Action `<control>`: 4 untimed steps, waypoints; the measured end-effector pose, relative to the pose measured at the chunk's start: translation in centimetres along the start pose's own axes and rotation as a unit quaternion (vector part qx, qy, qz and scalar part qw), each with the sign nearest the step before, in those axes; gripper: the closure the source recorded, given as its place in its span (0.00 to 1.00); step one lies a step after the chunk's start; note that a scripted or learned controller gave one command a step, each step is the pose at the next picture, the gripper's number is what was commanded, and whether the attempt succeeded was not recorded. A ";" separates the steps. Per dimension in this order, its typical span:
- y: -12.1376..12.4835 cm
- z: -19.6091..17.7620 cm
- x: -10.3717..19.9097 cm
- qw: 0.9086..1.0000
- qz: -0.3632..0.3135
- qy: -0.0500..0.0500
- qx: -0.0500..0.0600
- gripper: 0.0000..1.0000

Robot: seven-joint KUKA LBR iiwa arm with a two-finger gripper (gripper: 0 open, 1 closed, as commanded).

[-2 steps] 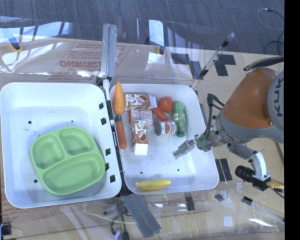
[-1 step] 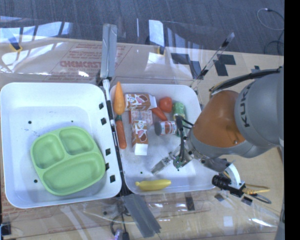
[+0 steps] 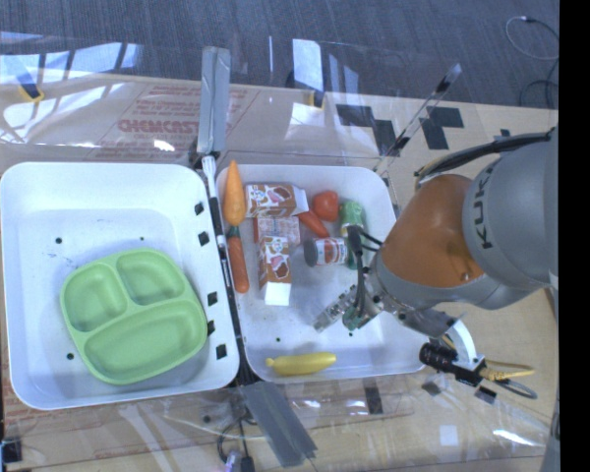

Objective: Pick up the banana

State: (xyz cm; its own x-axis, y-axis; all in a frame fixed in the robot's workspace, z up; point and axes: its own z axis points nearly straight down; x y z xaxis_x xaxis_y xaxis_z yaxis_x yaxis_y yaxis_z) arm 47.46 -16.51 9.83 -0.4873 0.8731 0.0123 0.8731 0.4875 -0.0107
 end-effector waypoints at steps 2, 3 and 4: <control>2.6 0.9 4.0 0.977 -0.211 -0.007 -0.004 0.00; 2.6 0.3 4.1 0.977 -0.213 -0.003 -0.002 1.00; 2.6 0.3 4.1 0.977 -0.213 -0.003 -0.002 0.00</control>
State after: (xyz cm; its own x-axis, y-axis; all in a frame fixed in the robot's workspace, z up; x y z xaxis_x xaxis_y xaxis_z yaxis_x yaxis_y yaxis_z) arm 47.68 -11.65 9.57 -0.8069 0.5906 0.0090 0.5906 0.8070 -0.0028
